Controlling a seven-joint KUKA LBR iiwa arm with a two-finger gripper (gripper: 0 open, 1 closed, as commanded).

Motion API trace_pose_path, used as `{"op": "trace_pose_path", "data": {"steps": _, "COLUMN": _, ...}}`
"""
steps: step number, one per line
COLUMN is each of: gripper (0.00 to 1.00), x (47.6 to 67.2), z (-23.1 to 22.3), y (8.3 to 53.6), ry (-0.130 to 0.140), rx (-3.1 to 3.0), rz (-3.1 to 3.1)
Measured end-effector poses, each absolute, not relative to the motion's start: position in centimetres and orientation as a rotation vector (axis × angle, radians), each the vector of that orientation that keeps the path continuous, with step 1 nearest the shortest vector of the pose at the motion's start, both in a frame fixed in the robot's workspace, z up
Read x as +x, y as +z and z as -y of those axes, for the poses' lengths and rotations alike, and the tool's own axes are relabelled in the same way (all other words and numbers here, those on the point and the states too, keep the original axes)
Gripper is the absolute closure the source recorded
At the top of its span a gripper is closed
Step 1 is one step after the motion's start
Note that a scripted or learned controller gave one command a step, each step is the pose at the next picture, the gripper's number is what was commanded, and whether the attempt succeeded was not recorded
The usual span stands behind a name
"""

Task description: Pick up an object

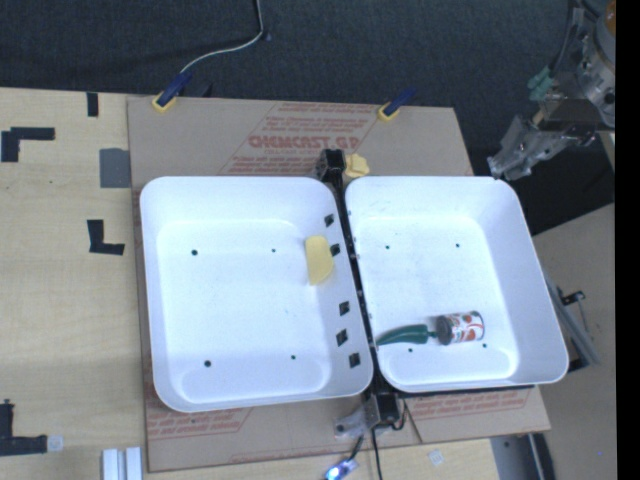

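Note:
A pale yellow block [319,260] lies in the left bin [200,218], close to the wall it shares with the right bin. In the right bin [430,228], near the front wall, lies a long item with a green handle [400,336] and a red and white cylindrical end [462,328]. My gripper [508,158] hangs at the upper right, just beyond the right bin's far right corner. It is far from both objects, and nothing shows between its fingers.
The bins sit on a brown cardboard sheet [300,138] held by blue and yellow clamps [172,92] at the back. A small yellow scrap [356,165] lies by the black clip between the bins. A cable [255,18] trails across the dark backdrop.

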State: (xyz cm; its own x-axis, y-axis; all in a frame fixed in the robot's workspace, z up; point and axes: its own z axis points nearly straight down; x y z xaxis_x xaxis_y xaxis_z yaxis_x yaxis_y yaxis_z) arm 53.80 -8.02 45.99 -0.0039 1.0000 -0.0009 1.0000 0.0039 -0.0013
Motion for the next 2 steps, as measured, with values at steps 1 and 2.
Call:
{"op": "trace_pose_path", "data": {"steps": 1, "gripper": 1.00, "x": 50.3, "z": 3.0, "y": 34.3, "ry": 0.015, "rx": -2.208, "rz": 2.217}}
{"op": "trace_pose_path", "data": {"steps": 2, "gripper": 1.00, "x": 50.3, "z": -1.9, "y": 26.1, "ry": 0.011, "rx": -2.210, "rz": 2.221}}
